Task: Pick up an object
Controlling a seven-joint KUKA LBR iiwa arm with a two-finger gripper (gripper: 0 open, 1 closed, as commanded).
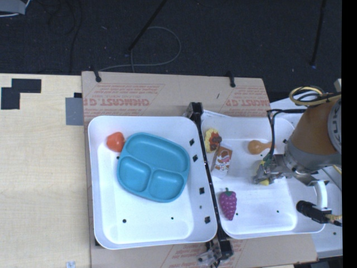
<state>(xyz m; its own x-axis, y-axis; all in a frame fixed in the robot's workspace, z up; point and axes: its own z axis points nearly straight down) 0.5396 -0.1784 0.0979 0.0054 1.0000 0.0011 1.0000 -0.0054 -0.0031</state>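
Fingers are what we cannot make out: the gripper [266, 175] is a small dark cluster low in the right bin [262, 228], and we cannot tell whether it is open, shut or holding anything. Much of the arm [315, 135] is cut off at the right edge. Just beside the gripper lies a tan spoon-like piece [257, 146], its shape blurred. That bin also holds a small carton [222, 161], a yellow toy [211, 139] and purple grapes [228, 203]. The left bin [139, 228] holds a blue divided plate [153, 166] with a red-orange tomato [115, 142] touching its upper left rim.
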